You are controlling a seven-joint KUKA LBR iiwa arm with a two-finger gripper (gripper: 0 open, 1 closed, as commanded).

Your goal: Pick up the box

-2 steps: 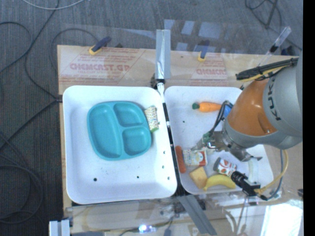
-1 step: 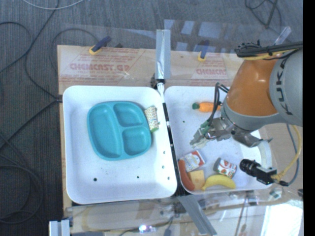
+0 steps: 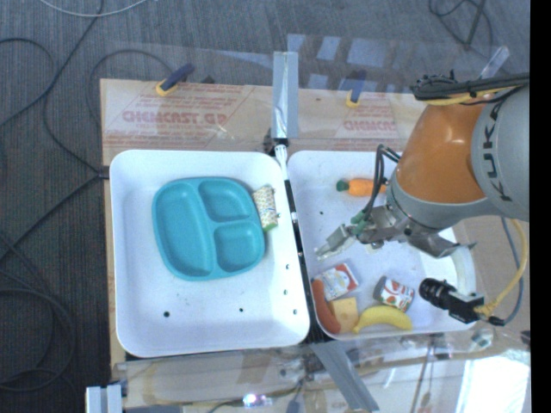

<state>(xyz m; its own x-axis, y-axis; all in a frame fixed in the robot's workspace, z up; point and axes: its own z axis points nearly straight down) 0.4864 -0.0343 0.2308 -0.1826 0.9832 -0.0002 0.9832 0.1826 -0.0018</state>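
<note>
Overhead arm: grey arm (image 3: 448,157) with its orange band sits highest, closest to my lens, and covers the far right corner of the right bin (image 3: 327,198).
Box: small red-and-white box (image 3: 337,280), lying flat on the right bin's floor close to the near left corner, a little in from the left wall.
Claw: gripper (image 3: 343,237) hangs just beyond the box on its far side, apart from it and pinching nothing. From this slant I cannot tell whether it is spread or pressed together.
Handling guess: looks to me like a light toy carton, stiff enough for a gentle pinch, glossy faces that may slip. It could crush or skid if I squeeze hard.
Where I'd grip: across the two shorter sides, coming straight down, since it lies flat with its broad face up.
Close neighbours: sausage (image 3: 322,306) and cheese wedge (image 3: 345,310) touch or nearly touch its near edge. Little room there.
Further neighbours: red-and-white can (image 3: 396,293) toward the right, banana (image 3: 384,318) along the near wall.
Open room: bare floor on the box's far side and toward the bin's middle. That is my approach lane.
Edge risk: the left wall is near, so a wide descent could clip it.
Far end: carrot (image 3: 360,187) near the far wall, well apart.
Left bin (image 3: 172,308): teal plate (image 3: 209,227) with a small packet (image 3: 266,206) at its right edge, out of my way.
</note>
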